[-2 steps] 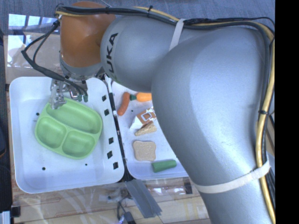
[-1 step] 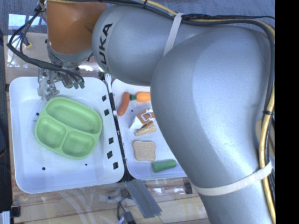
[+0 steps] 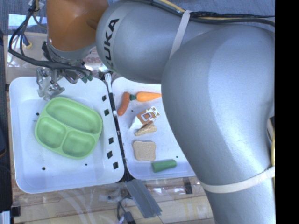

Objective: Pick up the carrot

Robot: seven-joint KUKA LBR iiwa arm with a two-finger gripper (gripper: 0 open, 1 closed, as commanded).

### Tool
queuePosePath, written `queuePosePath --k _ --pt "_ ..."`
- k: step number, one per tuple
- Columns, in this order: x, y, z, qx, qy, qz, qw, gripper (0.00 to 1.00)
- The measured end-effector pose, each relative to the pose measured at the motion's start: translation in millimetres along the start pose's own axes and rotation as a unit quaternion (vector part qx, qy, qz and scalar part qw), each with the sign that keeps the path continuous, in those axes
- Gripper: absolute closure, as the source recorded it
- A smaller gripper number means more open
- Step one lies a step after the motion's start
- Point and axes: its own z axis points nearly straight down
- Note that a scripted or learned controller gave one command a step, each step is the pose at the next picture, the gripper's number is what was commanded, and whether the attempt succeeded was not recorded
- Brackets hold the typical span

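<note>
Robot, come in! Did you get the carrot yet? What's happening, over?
Gripper over left bin, above green plate. Carrot not picked, lying in right bin. Sausage close beside it. Over.

Smooth, semi-glossy grey casing on arm point(image 3: 219, 92), orange band point(image 3: 70, 20) with a satin sheen. Bare metal gripper point(image 3: 49, 85); bins point(image 3: 28, 171) smooth white plastic. Green plate point(image 3: 69, 127) matt plastic; carrot point(image 3: 148, 96) smooth, bread slice point(image 3: 144, 150) rough-textured.
</note>
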Motion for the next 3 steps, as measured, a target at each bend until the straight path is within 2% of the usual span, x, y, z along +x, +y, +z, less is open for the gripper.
queuePosePath --k 1,2,3 --pt "8 -12 -29 0.001 0.0 0.171 0.9852 1.0" --pt "1 -2 3 0.0 0.003 0.284 0.9587 1.0" --pt "0 0 2 0.0 0.002 0.117 0.9932 1.0"
